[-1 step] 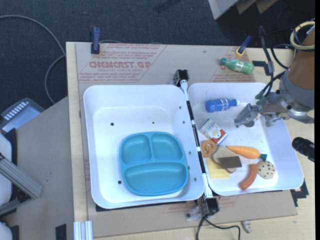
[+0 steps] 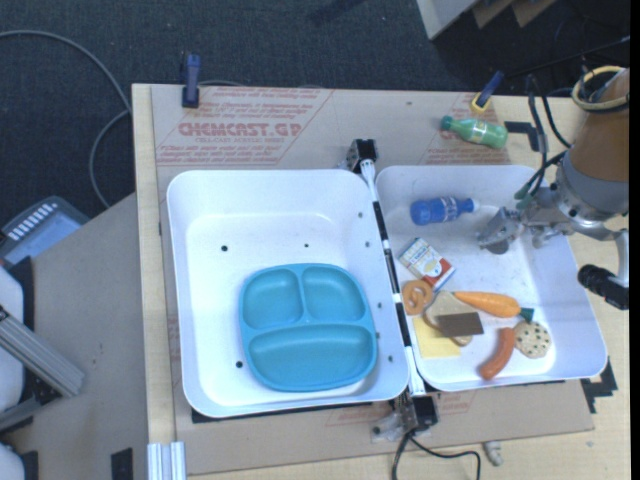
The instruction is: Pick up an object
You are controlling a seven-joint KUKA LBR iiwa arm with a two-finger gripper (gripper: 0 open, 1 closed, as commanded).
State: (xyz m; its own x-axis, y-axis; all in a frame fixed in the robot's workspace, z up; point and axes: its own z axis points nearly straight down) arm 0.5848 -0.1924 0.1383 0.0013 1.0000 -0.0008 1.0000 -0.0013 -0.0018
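The pincer (image 2: 497,234), grip state unclear, hovers at three o'clock of the blue bottle (image 2: 440,210), seemingly lining up a grab.

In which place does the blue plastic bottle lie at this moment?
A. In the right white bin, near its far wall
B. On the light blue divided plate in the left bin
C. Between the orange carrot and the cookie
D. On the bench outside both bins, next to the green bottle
A: the blue plastic bottle lies on its side on the floor of the right white bin, close to its far wall.
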